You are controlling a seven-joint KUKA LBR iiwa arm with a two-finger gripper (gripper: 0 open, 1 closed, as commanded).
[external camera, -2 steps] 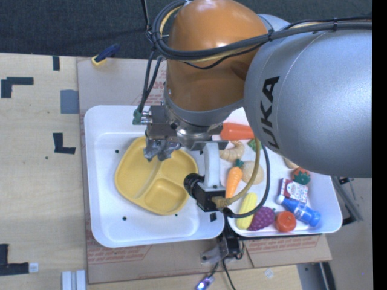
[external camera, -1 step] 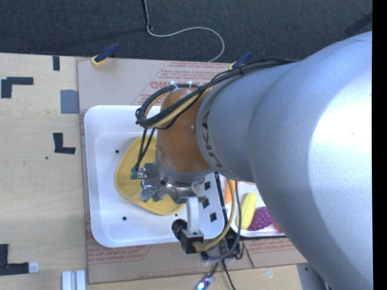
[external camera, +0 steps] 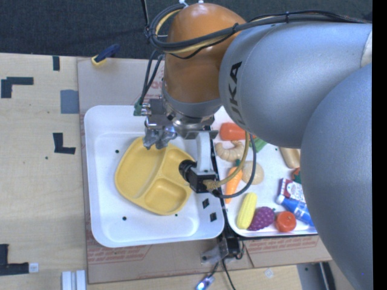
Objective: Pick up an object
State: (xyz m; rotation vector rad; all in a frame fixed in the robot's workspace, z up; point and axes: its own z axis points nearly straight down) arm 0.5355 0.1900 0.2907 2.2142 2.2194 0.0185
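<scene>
From my seat at the feed, the left side of the bench [external camera: 36, 180] is bare tan board with a few dark marks, and a small blue and yellow clip [external camera: 105, 53] lies at the far edge. Next comes the left bin [external camera: 100, 162], a shallow white tray. In it lies a yellow divided plate [external camera: 148, 177], tilted a little, taking up most of the bin's middle.

The gripper [external camera: 158, 139] hangs over the far edge of that plate, just at its rim. I see its metal tip close to the yellow surface, but I cannot tell from here how it is set, nor whether it touches the plate. Nothing I can see is lifted. A black cable fitting [external camera: 192, 175] dangles beside it, over the plate's right side.

Above all this the arm [external camera: 290, 71] comes in from the right, its orange band [external camera: 193, 53] sitting directly over the gripper and its grey body covering much of the right bin [external camera: 266, 233].

In the right bin's visible part I see a pile of toy food: a carrot [external camera: 233, 183] near the divider, a corn cob [external camera: 247, 210], a purple grape bunch [external camera: 262, 217], a tomato [external camera: 285, 222] at the near edge, and a red and white packet [external camera: 290, 191] just beyond it.
</scene>
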